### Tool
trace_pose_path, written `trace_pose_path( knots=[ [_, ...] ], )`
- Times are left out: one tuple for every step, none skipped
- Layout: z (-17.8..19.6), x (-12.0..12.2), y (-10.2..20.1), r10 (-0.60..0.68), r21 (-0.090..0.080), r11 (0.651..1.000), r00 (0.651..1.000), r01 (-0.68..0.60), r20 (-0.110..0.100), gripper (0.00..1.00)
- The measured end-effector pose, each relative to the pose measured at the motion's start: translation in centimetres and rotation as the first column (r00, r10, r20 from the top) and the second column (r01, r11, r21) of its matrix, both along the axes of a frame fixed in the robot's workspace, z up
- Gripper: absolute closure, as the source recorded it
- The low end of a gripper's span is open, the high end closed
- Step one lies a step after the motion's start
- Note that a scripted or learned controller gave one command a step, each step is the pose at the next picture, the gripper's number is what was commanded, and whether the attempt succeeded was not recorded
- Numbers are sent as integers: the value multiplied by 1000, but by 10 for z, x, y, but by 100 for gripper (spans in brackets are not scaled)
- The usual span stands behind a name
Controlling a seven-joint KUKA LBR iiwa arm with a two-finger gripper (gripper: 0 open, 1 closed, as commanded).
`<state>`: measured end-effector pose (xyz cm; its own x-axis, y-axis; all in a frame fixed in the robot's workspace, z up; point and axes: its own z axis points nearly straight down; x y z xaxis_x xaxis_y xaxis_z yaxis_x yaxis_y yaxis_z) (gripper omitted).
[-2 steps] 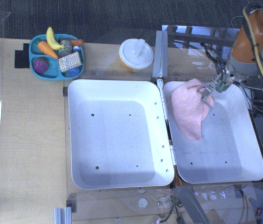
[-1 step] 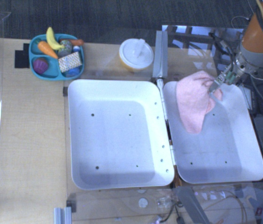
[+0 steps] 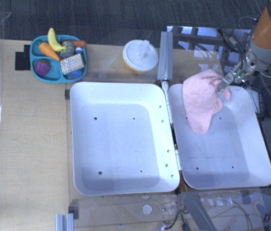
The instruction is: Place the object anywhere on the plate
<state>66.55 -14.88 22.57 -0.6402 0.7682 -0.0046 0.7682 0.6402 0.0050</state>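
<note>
A pink cloth (image 3: 200, 102) lies bunched over the back left part of the right bin (image 3: 241, 172). My gripper (image 3: 220, 86) comes in from the upper right, and its dark fingers are shut on the cloth's right edge, where the fabric puckers up around them. The blue sectioned plate (image 3: 56, 57) sits on the bench at the far back left, beyond the left bin (image 3: 121, 138). It holds a toy banana, a carrot, a purple piece and a patterned block.
A white lidded container with a yellow rim (image 3: 140, 56) stands on the bench behind the left bin. A metal divider (image 3: 164, 57) runs between the bins at the back. Cables and the arm's body crowd the upper right corner.
</note>
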Motion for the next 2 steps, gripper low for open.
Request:
trace_pose_path(
  knots=[
    [8,-12,44,392,-2,920,920,-392,-1,100],
    [5,-25,85,719,-3,695,695,-719,-2,100]
  ],
)
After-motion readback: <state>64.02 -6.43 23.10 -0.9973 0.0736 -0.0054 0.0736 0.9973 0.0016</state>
